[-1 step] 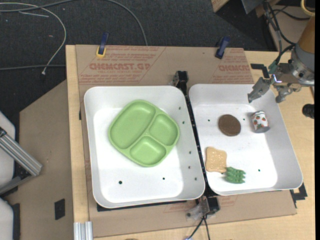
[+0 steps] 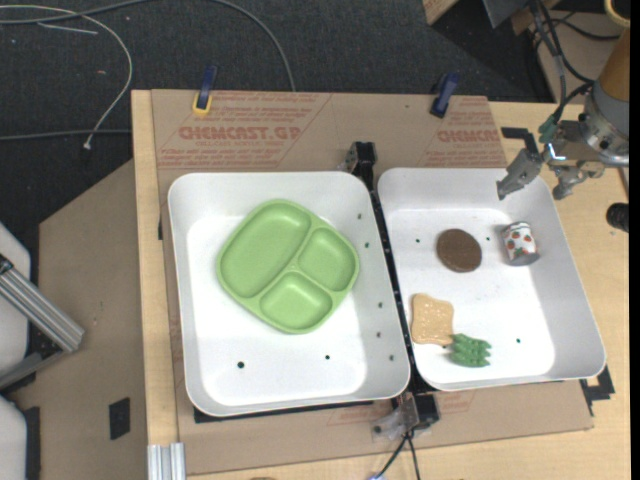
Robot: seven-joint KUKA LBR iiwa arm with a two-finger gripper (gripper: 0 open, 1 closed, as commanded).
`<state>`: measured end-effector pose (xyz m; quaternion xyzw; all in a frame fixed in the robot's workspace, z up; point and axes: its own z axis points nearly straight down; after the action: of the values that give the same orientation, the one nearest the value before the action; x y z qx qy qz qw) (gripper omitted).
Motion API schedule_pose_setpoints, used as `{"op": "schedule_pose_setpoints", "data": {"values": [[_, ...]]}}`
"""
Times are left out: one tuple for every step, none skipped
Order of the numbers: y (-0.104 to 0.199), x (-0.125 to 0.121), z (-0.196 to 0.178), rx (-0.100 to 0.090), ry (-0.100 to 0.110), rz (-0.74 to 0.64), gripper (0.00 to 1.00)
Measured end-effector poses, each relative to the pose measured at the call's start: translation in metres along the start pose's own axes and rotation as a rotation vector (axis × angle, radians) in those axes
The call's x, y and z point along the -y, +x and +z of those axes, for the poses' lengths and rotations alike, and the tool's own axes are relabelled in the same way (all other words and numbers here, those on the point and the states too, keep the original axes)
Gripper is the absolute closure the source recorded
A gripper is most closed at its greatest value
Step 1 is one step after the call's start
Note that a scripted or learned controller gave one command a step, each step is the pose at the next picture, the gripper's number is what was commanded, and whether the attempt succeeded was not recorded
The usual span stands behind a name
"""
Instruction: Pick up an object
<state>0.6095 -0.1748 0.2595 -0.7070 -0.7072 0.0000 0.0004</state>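
End effector of mine hangs spread and empty; small white spotted cup at six o'clock looks light, rigid; I'd pinch its sides.

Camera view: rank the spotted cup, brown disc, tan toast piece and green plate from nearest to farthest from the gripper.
From the gripper, at the right bin's far edge:
1. Spotted cup, just below it.
2. Brown disc, left of the cup.
3. Tan toast piece, near front edge.
4. Green plate, in the left bin.

A cardboard-covered worktop carries two shallow white bins side by side, the left bin touching the right bin. Two blue clamps grip its far edge.
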Motion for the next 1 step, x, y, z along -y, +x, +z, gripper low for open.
{"op": "schedule_pose_setpoints", "data": {"values": [[0.0011,-0.0083,0.0578,-0.001,0.003,-0.001,0.00]]}}
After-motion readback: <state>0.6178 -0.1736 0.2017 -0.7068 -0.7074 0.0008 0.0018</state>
